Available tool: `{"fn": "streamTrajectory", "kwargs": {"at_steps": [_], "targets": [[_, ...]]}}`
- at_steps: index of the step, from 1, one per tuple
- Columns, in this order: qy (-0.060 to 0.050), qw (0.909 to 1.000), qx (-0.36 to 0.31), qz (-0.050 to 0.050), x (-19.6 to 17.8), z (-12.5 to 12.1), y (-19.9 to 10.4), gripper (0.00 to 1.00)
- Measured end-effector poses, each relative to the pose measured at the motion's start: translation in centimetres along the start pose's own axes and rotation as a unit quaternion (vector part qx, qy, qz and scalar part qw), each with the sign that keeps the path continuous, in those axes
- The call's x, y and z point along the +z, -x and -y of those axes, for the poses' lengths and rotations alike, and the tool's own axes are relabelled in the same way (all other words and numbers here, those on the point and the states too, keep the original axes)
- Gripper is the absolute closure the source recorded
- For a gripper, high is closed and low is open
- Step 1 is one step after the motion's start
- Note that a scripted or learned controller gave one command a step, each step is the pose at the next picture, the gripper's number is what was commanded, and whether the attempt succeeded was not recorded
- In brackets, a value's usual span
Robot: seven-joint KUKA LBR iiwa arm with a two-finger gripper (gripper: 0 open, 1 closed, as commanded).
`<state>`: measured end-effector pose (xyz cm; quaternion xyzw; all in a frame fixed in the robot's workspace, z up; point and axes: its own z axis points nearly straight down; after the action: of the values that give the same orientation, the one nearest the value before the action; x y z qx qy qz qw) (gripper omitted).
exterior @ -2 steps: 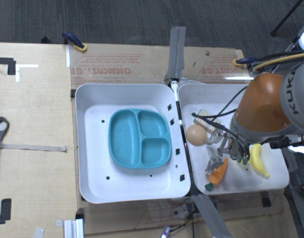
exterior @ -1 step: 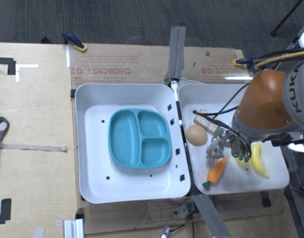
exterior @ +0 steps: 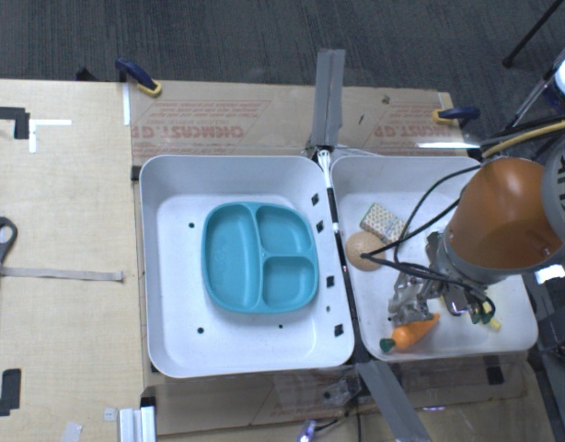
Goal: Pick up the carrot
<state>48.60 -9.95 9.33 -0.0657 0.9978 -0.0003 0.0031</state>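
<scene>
End effector (exterior: 410, 308) sits directly over the carrot (exterior: 414, 335), touching it.

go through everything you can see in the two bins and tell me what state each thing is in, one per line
carrot: lying on its side in the right bin, near the front edge, gripper directly over it.
gripper: lowered onto the carrot; grip unclear.
divided blue plate: flat in the left bin, compartments bare.
tan round object: resting in the right bin, by the left wall.
patterned square piece: lying flat in the right bin, behind the round object.
</scene>
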Motion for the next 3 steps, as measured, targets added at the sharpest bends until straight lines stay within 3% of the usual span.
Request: {"fn": "streamTrajectory", "kwargs": {"at_steps": [1,2,3], "targets": [[-0.003,0.9999,-0.001,0.011,-0.48,0.12,0.64,0.00],[-0.003,0.9988,0.047,0.012,-0.45,0.17,0.43,0.00],[-0.001,0.9746,0.224,0.007,-0.26,0.35,0.03,0.00]]}}
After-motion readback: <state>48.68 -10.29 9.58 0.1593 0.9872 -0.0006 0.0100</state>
